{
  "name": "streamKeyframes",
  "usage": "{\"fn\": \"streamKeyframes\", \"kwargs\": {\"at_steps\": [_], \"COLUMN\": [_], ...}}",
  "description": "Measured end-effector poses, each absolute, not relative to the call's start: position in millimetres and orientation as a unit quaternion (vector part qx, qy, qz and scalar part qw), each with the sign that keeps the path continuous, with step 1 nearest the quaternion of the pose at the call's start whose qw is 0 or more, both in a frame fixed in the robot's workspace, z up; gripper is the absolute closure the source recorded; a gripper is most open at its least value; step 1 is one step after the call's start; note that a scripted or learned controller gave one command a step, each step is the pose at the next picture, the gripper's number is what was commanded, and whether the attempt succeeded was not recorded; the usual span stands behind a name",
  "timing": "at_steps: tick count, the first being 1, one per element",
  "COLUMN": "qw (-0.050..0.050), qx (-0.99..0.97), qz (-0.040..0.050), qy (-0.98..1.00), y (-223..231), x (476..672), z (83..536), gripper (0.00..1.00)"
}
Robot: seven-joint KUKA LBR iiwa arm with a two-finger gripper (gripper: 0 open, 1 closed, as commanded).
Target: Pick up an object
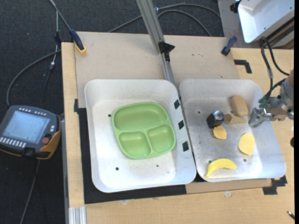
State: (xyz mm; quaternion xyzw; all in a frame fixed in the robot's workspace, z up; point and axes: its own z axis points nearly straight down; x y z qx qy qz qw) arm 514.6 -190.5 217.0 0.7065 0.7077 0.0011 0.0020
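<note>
Your silver metal gripper (258, 115) comes in from the right and hangs over the right edge of the right white plastic bin (201, 90). You cannot tell how it is set, and you see nothing held in it. Just to its left lies a tan block shaped like a piece of bread (239, 105), and a small brown bit (229, 118) sits right beside that block. A little further left stands a small black thing with a shiny silver top (215, 119). Just below it lies a small round yellow-orange piece (220, 133). Below the gripper, near the bin's right side, lies a yellow oval piece (247, 143). At the front of the same bin lies a yellow toy banana (221, 166), well apart from the gripper. Any of these could be the thing to pick up, and all of them rest on the bin floor. The left white plastic bin (100, 125) holds a light green plastic plate with three sections (143, 130). Both bins sit side by side on the pale wooden table (121, 55). Off the table at the far left lies a grey and orange hand controller with a screen (28, 132).
</note>
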Motion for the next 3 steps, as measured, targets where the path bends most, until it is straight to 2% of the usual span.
{"fn": "streamKeyframes", "kwargs": {"at_steps": [2, 3], "qw": [-0.002, 0.0], "qx": [0.705, 0.704], "qz": [0.0005, 0.0019], "qy": [0.709, 0.71], "y": [-75, -18], "x": [531.2, 537.3], "z": [207, 221], "gripper": [1.0, 1.0]}}
